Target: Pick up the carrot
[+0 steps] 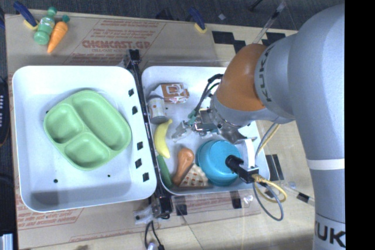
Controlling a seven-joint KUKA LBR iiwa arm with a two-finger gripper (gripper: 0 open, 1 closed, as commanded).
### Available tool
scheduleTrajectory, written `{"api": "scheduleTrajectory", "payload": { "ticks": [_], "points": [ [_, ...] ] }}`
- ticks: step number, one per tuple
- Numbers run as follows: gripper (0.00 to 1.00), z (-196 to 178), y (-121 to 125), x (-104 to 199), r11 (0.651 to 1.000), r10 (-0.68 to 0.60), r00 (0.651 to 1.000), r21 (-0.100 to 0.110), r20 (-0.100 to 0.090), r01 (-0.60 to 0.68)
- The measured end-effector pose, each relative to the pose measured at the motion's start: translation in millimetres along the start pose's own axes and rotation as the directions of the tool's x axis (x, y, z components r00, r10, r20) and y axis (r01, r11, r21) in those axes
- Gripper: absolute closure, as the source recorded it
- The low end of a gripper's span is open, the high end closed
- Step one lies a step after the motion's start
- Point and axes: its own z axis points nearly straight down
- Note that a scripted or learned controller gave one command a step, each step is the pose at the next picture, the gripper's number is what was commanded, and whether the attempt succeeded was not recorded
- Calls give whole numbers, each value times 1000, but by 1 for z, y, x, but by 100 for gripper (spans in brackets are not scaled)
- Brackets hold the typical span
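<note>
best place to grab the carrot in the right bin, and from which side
Likely grip the carrot across its thick rounded end, coming straight down. That end points toward the bin's middle with some room around it, while the thin tip is crowded between the dark green vegetable and the waffle-patterned piece.

left bin (pixel 23 143): green three-part plate (pixel 88 129) in the middle | right bin (pixel 176 74): brown-and-white packet (pixel 173 92) far side; small can (pixel 156 108) by left wall; banana (pixel 162 139) just nearer; blue pot (pixel 214 164) near right | bench, far left: green bottle (pixel 44 29)
</note>
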Motion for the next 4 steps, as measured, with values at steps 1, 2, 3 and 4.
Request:
{"api": "scheduleTrajectory", "payload": {
  "ticks": [1,2,3,4],
  "points": [
    [0,2,-32,8,986,142,990,-89,6,-141],
    [0,-4,-24,8,900,423,906,-100,-27,-424],
    [0,9,-47,32,985,168,986,-42,-7,-168],
    [100,2,-50,31,986,163,987,-28,-5,-163]
  ]
}}
